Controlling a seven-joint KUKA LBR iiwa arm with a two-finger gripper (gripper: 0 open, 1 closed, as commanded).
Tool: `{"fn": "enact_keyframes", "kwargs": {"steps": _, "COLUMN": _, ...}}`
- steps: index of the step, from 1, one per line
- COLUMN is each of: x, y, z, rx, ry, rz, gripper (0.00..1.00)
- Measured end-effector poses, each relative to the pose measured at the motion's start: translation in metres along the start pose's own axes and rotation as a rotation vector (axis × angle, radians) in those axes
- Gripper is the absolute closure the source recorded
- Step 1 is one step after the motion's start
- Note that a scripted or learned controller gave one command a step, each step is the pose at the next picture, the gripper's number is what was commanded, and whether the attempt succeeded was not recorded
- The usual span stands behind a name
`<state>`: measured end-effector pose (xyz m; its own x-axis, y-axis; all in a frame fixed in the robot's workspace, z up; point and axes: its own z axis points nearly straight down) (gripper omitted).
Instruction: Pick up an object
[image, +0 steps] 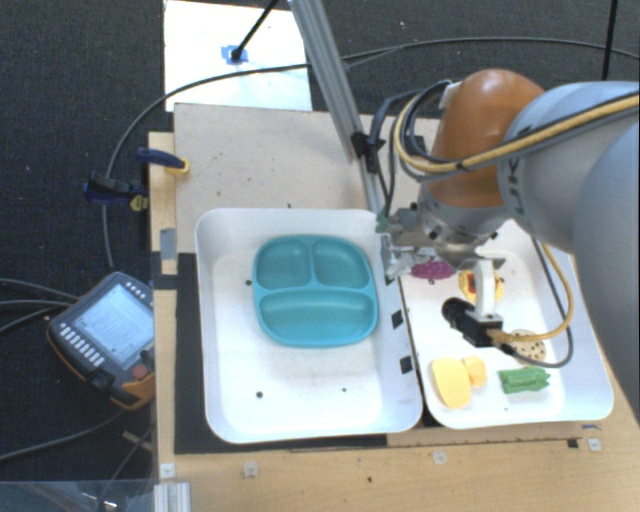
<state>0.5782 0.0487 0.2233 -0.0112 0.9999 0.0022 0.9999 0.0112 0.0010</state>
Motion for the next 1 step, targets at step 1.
{"fn": "enact_keyframes", "kwargs": {"steps": 1, "x": 0.0508, "y": 0.0028, "z": -0.0103, "rx": -0.001, "ry": 0.001, "rz": 0.0, "gripper": 1.0}}
